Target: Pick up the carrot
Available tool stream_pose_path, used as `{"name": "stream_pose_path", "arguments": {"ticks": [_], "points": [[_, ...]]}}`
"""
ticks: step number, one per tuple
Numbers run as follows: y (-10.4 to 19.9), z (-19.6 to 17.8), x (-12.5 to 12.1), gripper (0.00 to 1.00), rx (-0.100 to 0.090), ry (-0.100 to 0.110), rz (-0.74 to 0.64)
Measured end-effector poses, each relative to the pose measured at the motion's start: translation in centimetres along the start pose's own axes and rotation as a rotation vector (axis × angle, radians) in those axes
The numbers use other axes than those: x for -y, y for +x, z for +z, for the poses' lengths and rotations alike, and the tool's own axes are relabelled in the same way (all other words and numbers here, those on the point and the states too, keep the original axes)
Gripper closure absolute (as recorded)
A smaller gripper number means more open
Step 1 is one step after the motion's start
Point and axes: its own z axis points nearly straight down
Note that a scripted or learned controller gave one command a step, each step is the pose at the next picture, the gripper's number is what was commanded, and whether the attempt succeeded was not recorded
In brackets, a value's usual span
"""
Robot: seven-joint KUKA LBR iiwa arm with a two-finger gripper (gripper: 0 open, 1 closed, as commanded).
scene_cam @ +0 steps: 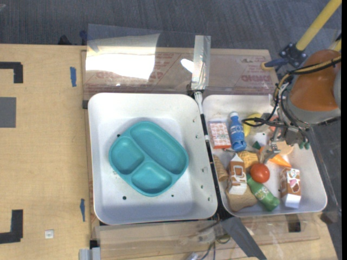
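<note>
Worktop (38, 145) of pale wood is carrying two shallow white bins side by side. Places are given from the tomato (260, 173), the red ball lying in the right bin (317, 191).

- Green bottle (264, 195): lying just in front of the tomato, touching it.
- Brown-and-white carton (237, 175): lying just left of the tomato.
- White carton (291, 186) with a brown label: lying to the right of the tomato, near the front rim.
- Carrot (282, 160): orange wedge lying just right of and slightly behind the tomato, directly beneath the jaws.
- Gripper (274, 145): hanging just behind the tomato, low over the carrot; whether the jaws are apart or together cannot be told.
- Blue bottle (236, 132): lying behind and left of the tomato.
- Red-and-white packet (219, 134): lying left of the blue bottle.
- Left bin (103, 112): sitting well left of the tomato, holding a teal divided plate (148, 156).
</note>
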Motion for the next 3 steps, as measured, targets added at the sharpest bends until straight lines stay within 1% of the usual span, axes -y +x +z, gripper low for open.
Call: {"name": "stream_pose_path", "arguments": {"ticks": [1,2,3], "points": [[6.0,0.0,1.2,0.00,-0.008,0.000,-0.013],[5.6,-1.2,1.0,1.00,0.001,0.002,-0.016],[5.4,-9.7,-2.8,1.00,0.001,0.001,0.507]]}}
